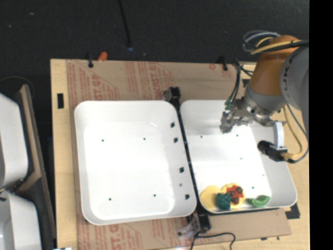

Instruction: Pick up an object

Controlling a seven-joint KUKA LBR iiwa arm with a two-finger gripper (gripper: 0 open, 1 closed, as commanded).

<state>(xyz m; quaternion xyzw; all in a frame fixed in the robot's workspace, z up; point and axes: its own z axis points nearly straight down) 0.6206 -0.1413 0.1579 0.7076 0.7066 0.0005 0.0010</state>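
Hovering over the far end of the right bin [270,189], the gripper [228,123] is sitting well apart from the objects — a yellow piece [209,196], a teal one [223,202], a red one [234,190] and a green one [258,200] are crowding that bin's near edge. Whether the jaws are parted, I cannot tell. Reaching into so tight a cluster is risking a slip or pinching two at once.

Two glossy white plastic bins [130,160] rest on matt printed cardboard [130,82].
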